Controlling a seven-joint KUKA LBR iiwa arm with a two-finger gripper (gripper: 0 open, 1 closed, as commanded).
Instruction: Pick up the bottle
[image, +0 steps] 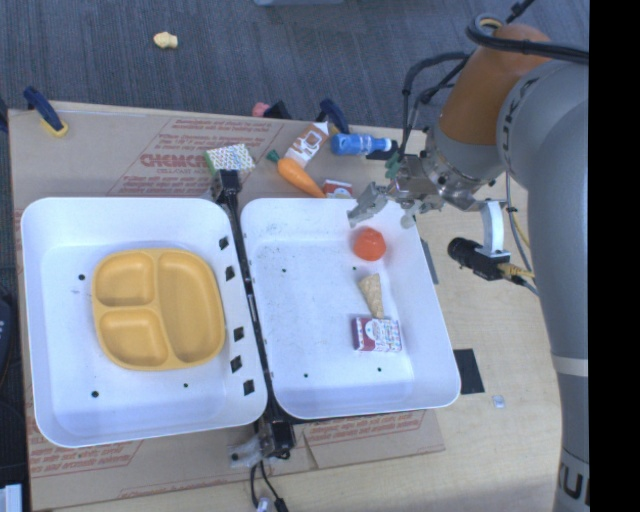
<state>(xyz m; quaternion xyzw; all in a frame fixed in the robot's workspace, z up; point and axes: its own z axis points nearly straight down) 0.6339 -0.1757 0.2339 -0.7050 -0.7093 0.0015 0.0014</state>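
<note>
My gripper (385, 200) hangs spread and holding nothing over the far edge of the right bin (440, 360), just above the orange ball (369, 243). The bottle (303, 146) lies outside, beyond the rim to my left; the pick is not yet begun.

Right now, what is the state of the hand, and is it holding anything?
Hand: above the back rim of the right bin, near the orange ball; open or closed cannot be told, nothing visibly held.
</note>
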